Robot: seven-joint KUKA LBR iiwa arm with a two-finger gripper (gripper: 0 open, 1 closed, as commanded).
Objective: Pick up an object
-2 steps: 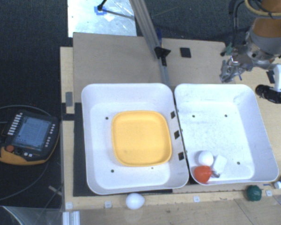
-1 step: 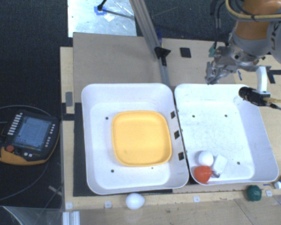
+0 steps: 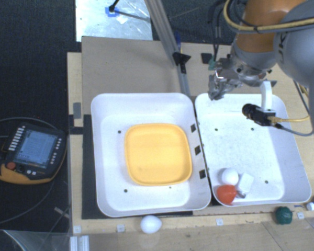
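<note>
Dark carpet lies around a tan bench [image 3: 131, 61], and on that bench sit two shallow white bins side by side. One left bin [image 3: 107, 192] holds one thing only: a square yellow plate [image 3: 158, 153], lying flat near its middle. One right bin [image 3: 290, 166] holds three small things, all crowded into its near left corner: one white ball [image 3: 230, 176], one orange-red ball [image 3: 226, 194] just below it and touching the bin's rim, and one small white block [image 3: 245, 182] just beside the white ball on its right. These three lie touching or nearly so.

My claw [image 3: 216, 92] hangs over the far left corner of the right bin, at the rim, well apart from that cluster of three. Its tips point down and look drawn close together, with nothing between them. My one arm [image 3: 298, 41] comes in from the right, grey, with the orange band [image 3: 264, 9] above the wrist. One black-tipped part [image 3: 255, 113] with a cable juts out over the bin's far side.

Outside the bins I count one white egg-shaped thing [image 3: 150, 224] on the bench below the left bin, one dark green ball [image 3: 283, 215] below the right bin, and one handheld pendant [image 3: 29, 151] with a screen on the carpet at left.
</note>
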